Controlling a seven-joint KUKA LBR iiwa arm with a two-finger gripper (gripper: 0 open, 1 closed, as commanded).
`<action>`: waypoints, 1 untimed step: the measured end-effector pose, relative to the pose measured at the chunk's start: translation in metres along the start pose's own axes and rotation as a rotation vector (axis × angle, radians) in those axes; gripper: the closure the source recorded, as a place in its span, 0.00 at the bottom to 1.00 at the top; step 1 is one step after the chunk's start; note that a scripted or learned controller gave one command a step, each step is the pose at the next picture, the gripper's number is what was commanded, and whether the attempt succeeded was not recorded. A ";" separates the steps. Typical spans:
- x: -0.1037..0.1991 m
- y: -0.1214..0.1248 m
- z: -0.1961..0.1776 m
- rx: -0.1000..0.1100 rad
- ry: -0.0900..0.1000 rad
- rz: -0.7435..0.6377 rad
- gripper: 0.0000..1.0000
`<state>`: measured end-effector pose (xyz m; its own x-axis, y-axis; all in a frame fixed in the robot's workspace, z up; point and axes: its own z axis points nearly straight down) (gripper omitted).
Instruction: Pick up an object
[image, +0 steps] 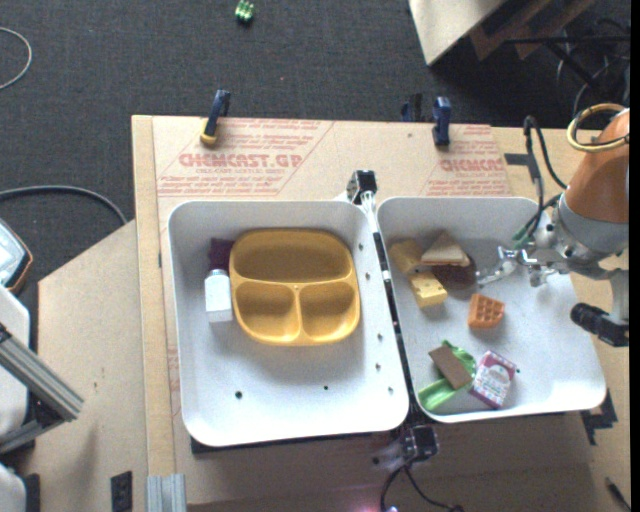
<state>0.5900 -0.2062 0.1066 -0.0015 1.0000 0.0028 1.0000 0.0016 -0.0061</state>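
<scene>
In the camera view, the desk (150, 300) carries two shallow white bins side by side. The right bin (560, 385) holds the loose pieces any pick would choose from: a sandwich wedge (446, 252) near the back, a pale cheese block (429, 290) just in front of it, an orange waffle piece (486, 311) near the middle, and toward the front a green piece (437, 395) with a brown slab (452, 367) lying on it and a small pink carton (493, 380) just beside them. They lie scattered and mostly apart, which leaves room around the waffle piece for a grasp from above.

The arm reaches in from the right, and its end effector (500, 268) hovers over the right bin, near the sandwich wedge and above the waffle piece. Nothing sits between its fingers; whether they are spread or closed I cannot tell at this size.

The left bin (190, 400) holds a yellow divided tray (295, 285), with a white bottle (218, 296) and a dark purple item (221, 250) wedged beside it against the wall. The ridge between the bins stands between the arm and these. Clamps (214, 116) pin the board at the back.
</scene>
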 end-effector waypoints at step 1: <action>0.001 0.000 0.023 -0.001 -0.001 0.001 0.00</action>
<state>0.5896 -0.2054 0.0833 -0.0007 1.0000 0.0019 1.0000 0.0008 -0.0048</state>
